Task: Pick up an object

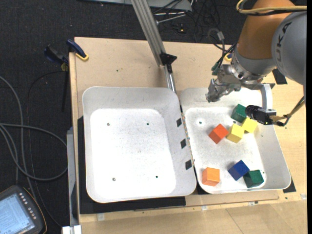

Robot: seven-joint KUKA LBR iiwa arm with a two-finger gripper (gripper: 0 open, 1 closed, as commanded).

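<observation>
While the gripper (214, 95) hangs above the far rim of the right bin (273, 145), nothing sits between its tips; whether it is released or clenched I cannot tell from this slanted view, since the tool reads as one dark grey mass.

Candidate objects all lie in the right bin. Nearest the tool: a green cube (238, 113), with a yellow cube (249, 125) and a second yellow cube (235, 133) just beside it, the last one touching or nearly touching an orange-red cube (219, 133). Toward the near rim: an orange cube (210, 176), a blue cube (238, 169) and a dark green cube (253, 178), these last two in contact.

Risks, as I judge them:
- The tool is over the rim, not over a block; a straight descent would likely strike the wall or bare floor.
- Cubes are crowded; a tip could land on a neighbour and shove the cluster instead of straddling one.
- A black fitting and cable by the green cube may snag.

Pose: wrist pitched down and toward the left bin (97, 130), orange band (263, 23) above it, the arm entering from the right.
</observation>
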